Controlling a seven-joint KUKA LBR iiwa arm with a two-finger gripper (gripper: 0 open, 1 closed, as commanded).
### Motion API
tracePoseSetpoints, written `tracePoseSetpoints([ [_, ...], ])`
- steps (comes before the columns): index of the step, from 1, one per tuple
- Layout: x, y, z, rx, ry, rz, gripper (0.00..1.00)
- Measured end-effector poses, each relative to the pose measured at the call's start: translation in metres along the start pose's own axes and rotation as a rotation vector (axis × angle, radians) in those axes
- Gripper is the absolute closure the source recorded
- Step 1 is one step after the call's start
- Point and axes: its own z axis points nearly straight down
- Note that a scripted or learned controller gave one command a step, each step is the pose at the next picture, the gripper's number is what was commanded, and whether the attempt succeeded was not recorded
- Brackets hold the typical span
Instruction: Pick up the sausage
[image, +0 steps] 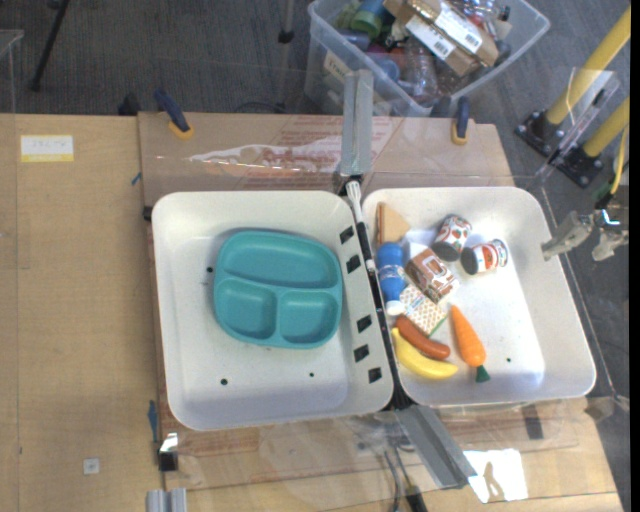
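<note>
The sausage (423, 340) is a short red-brown link in the right bin (520, 205), low on the bin's left side. It lies slantwise on top of a yellow banana (428, 365), with an orange carrot (467, 338) just to its right. My gripper (582, 236) shows as a grey shape at the right bin's outer edge. It is well to the right of the sausage and higher in the view, apart from all the items.
Also in the right bin are two small cans (452, 235), a brown carton (431, 275), a blue bottle (390, 266) and a tan wedge (391, 222). The left bin (180, 380) holds a teal divided plate (277, 290). A clear tote of clutter (430, 40) stands behind.
</note>
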Motion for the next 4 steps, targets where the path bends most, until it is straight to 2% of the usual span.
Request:
tracePoseSetpoints([
  [1, 0.043, -0.039, 0.105, -0.001, -0.001, -0.209, 0.0],
  [2, 0.099, -0.061, 0.181, -0.012, -0.004, -0.226, 0.0],
  [3, 0.094, -0.06, 0.169, -0.019, -0.011, -0.216, 1.0],
  [4, 0.157, -0.061, 0.025, -0.001, 0.0, -0.158, 1.0],
])
